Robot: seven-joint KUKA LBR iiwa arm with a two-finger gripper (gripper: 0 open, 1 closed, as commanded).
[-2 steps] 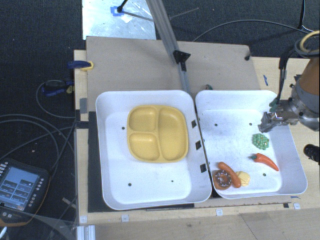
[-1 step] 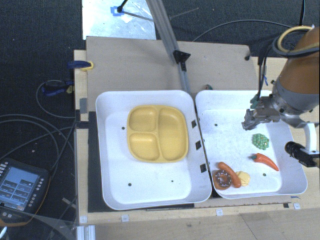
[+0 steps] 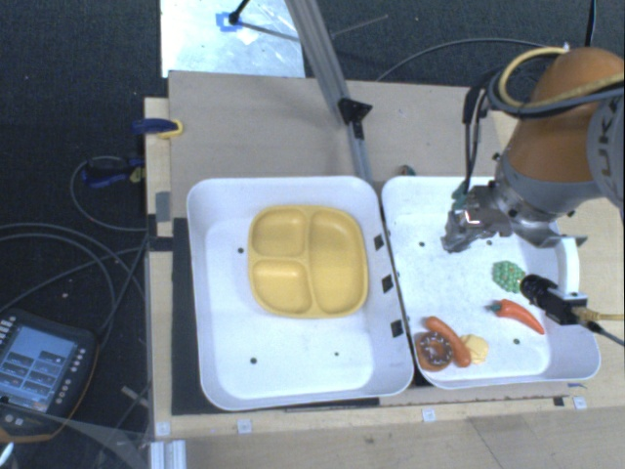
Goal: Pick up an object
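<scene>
My gripper (image 3: 459, 234) hangs over the upper middle of the right bin (image 3: 430, 291), with bare bin floor beneath it. Down and to its right lie a green broccoli-like piece (image 3: 507, 276) and a red-orange chili pepper (image 3: 518, 315). At the bin's front edge sit a sausage (image 3: 446, 338), a brown chocolate doughnut (image 3: 432, 351) and a small pale yellow piece (image 3: 476, 346), all close together. None of these touches the gripper.
The left bin (image 3: 225, 291) holds a yellow divided plate (image 3: 308, 261). A grey pole (image 3: 322, 52) slants down to the gap between the bins at the back. Cables and a handheld control pad (image 3: 34, 364) lie on the floor at left.
</scene>
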